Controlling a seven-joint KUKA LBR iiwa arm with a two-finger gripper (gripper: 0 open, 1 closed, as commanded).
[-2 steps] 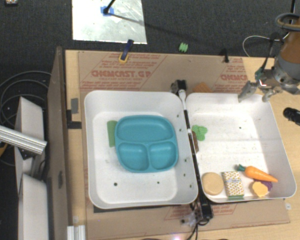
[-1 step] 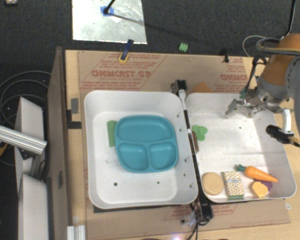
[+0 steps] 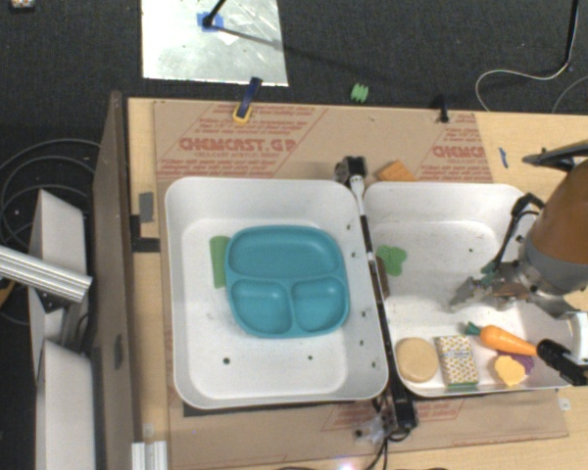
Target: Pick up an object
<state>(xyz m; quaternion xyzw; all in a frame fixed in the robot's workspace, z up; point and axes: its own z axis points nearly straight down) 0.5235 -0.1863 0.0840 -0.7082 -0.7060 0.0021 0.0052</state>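
Four small objects lie in a row at the lower right of the frame: a round cookie (image 3: 417, 358), a patterned box (image 3: 458, 361), a carrot (image 3: 507, 340) and a yellow piece (image 3: 511, 369). The pincer (image 3: 467, 295) hovers just above them, released and grasping nothing. This looks like the approach step; next it must descend over one object and clench.

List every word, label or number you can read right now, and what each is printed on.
"CHEMCAST. GP" in red, on the brown board behind the left bin.
A second red print of the same style on the board behind the right bin: partly covered, not readable.
Patterned small box in the right bin: print too small to read.
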